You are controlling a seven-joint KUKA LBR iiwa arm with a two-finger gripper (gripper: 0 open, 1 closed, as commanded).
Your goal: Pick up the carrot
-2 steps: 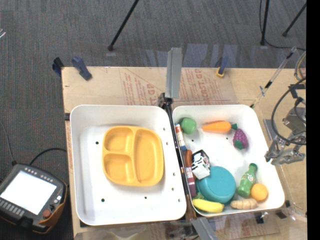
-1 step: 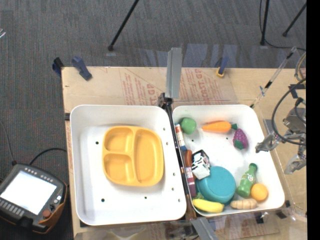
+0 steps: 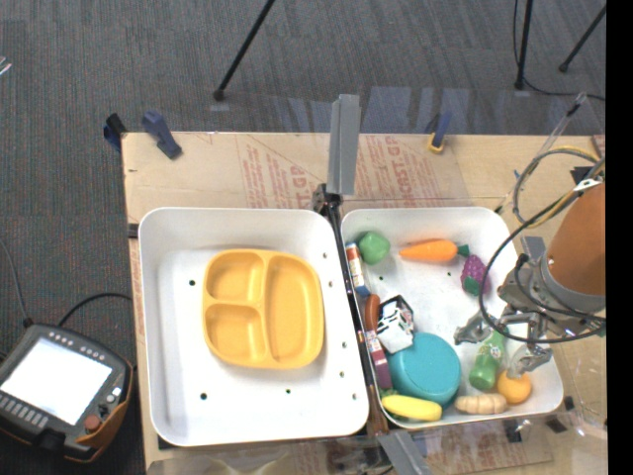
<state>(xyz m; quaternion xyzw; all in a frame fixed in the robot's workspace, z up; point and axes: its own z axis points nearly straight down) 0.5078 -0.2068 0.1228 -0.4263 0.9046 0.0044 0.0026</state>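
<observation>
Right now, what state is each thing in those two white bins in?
carrot: lying flat in the right bin, untouched
yellow tray: flat in the left bin, compartments bare
teal bowl: upside down
green bottle: tilted, below the end effector
purple grapes: resting by the right wall
banana: lying flat at the near edge

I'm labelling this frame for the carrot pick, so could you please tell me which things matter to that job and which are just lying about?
For the job:
- carrot, lying near the far wall of the right bin
- tool, over that bin's right side

Just lying about:
- yellow divided plate in the left bin
- teal bowl
- green ball
- grapes
- banana
- green bottle
- orange
</observation>
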